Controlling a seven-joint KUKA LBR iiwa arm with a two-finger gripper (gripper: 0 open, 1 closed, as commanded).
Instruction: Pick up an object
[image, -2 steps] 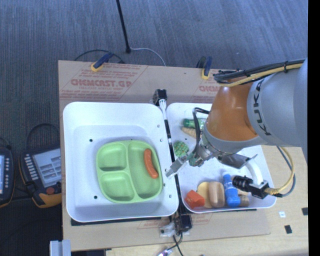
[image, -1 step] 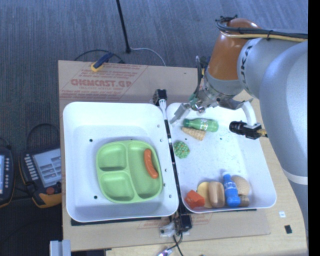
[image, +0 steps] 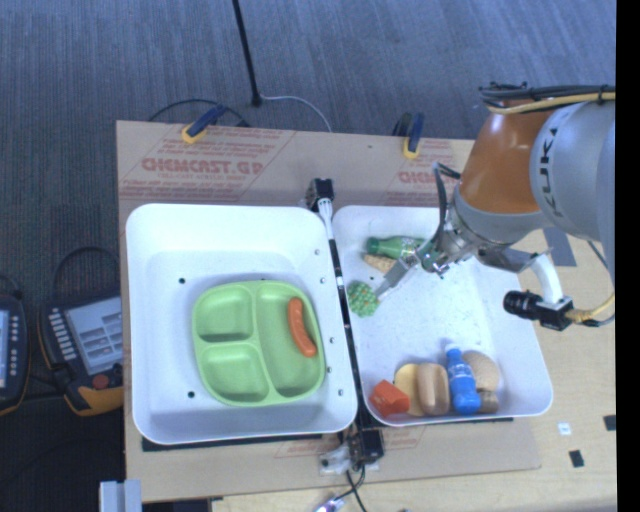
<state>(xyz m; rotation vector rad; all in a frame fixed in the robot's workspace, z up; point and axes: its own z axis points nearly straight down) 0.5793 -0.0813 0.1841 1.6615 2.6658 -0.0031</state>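
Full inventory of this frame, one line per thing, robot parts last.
bins: 2, white, side by side on the bench
divided plate: 1, green, left bin
hot dog: 1, orange, plate's right compartment
bottle: 1, green, right bin, top
broccoli: 1, green, right bin, left edge
red block: 1, right bin, bottom
buns: about 3, tan, right bin, bottom
blue bottle: 1, among the buns
clamps: 2, yellow-blue, board's far edge
arm: 1, grey and orange, from the right
claw: 1, over right bin, near broccoli

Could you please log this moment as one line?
arm: over right bin | gripper: low by broccoli | held: nothing seen | tray: carrot
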